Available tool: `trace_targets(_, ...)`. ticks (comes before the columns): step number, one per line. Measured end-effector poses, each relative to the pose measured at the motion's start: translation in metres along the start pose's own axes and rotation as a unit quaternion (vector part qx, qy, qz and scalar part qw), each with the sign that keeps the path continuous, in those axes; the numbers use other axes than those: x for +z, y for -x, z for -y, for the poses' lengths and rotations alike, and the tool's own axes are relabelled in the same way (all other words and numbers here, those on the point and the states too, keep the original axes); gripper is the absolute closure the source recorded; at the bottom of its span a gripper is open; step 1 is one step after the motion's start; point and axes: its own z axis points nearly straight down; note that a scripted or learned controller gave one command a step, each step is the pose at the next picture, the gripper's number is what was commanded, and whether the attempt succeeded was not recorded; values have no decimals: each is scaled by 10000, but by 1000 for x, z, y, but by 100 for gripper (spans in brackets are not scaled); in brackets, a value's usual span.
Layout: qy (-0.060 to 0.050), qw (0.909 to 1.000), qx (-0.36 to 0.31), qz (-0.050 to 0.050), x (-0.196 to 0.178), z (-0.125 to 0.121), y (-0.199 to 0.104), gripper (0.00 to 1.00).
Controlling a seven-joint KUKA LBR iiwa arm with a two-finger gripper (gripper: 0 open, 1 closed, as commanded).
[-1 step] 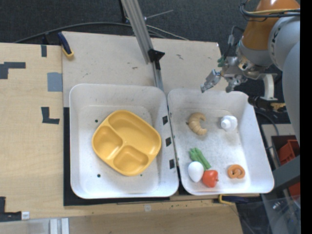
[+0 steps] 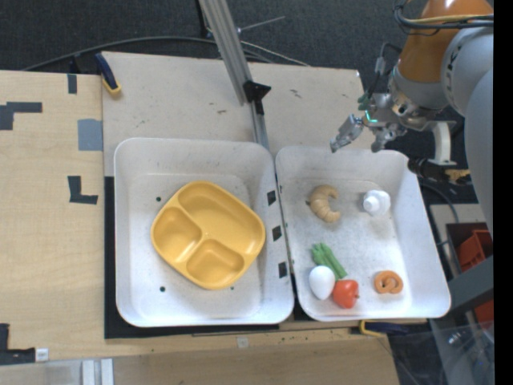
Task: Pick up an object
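A single fixed camera looks down at a slant from above the pale wooden bench (image 2: 184,95), far enough to frame both shallow white plastic bins (image 2: 128,215), with the grey, orange-banded arm (image 2: 449,30) entering at two o'clock.

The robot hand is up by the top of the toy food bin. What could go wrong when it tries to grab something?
The hand hangs over the right bin's far rim, so coming straight down it might bump that rim. The egg, tomato and green vegetable lie bunched together, so it could knock one aside or pinch two. The small white piece looks smooth and might slip out.
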Motion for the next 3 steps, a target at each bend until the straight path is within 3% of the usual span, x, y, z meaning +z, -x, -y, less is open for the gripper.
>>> trace_targets(2,-75,10000,15,4,107,-2,0,0)
trace_targets(3,-73,10000,19,4,117,0,1,0)
